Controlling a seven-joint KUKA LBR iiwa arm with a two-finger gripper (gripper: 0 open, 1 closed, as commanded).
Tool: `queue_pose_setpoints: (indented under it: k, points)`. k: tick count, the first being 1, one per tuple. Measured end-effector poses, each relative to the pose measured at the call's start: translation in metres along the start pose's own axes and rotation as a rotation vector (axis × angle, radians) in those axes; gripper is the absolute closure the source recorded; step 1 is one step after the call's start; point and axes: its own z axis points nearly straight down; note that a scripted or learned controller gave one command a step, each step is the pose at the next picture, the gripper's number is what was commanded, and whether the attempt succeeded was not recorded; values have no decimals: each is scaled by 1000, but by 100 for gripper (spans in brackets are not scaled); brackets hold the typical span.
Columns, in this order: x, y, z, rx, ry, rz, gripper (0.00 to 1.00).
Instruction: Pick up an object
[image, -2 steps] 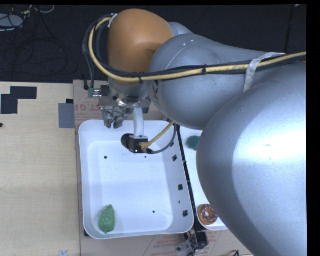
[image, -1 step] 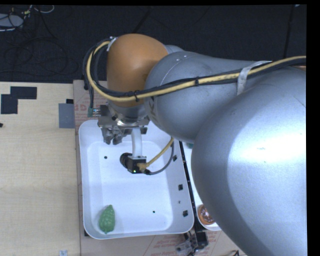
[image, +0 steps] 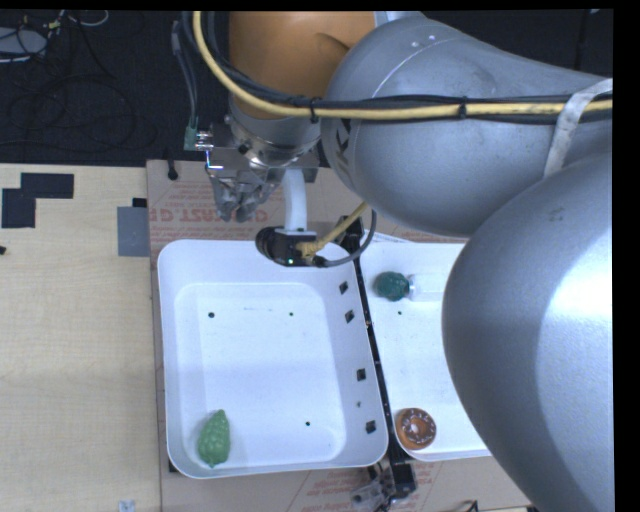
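Fingers of the gripper (image: 240, 205) hang above the left bin's (image: 172, 330) far rim; whether apart or together cannot be told. Green leafy object (image: 214, 438) lies in that bin's near-left corner, floor around it open. Right bin (image: 425, 345) holds a teal ball (image: 392, 286) and a glazed doughnut (image: 415, 428).

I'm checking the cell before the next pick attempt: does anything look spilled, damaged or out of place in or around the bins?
Nothing stands out. The green object lies in the left bin, near its front left corner. The dark green ball and the brown donut-like item lie in the right bin. Nothing looks spilled or broken.
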Motion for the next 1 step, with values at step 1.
queue_pose_setpoints:
  k: [1]
  points:
    - [-45, -5, 136, 22, -9, 8, 100]
